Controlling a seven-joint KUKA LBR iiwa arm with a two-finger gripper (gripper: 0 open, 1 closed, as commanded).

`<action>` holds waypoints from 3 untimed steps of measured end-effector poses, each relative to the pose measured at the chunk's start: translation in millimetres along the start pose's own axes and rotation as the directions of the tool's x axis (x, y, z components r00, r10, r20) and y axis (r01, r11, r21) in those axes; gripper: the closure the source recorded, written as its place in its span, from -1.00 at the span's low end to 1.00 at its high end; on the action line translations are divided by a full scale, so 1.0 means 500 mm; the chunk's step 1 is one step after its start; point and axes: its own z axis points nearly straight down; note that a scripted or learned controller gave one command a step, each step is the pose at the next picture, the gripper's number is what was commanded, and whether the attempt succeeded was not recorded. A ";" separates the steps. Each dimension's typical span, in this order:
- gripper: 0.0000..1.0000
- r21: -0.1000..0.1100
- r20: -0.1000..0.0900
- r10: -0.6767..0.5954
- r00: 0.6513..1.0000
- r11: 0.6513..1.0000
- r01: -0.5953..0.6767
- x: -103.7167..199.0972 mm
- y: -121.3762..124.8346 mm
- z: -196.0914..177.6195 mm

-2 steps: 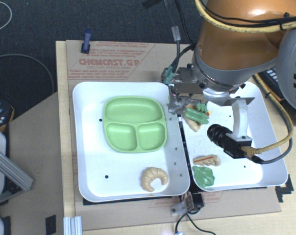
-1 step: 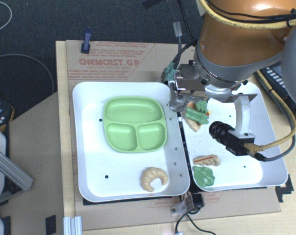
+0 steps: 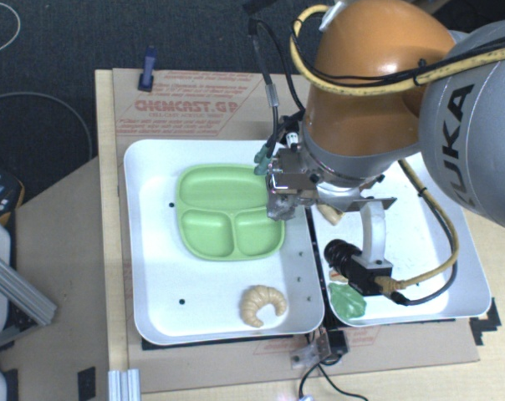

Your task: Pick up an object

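The arm hangs over the seam between two white bins. The left bin holds a green divided tray and, near its front, a croissant. The gripper is at the tray's right edge. The right bin holds a green piece.

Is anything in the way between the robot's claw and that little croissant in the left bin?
Nothing visible blocks it. The gripper sits at the right edge of the green tray, and the croissant lies below it on bare bin floor, apart from the tray, with open space above.
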 end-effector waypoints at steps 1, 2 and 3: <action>1.00 0.000 0.001 0.007 1.000 1.000 -0.007 -0.099 0.002 0.134; 1.00 -0.029 -0.009 -0.006 1.000 1.000 0.006 -0.013 0.003 -0.178; 1.00 -0.013 -0.002 -0.001 1.000 1.000 0.001 -0.017 0.002 -0.180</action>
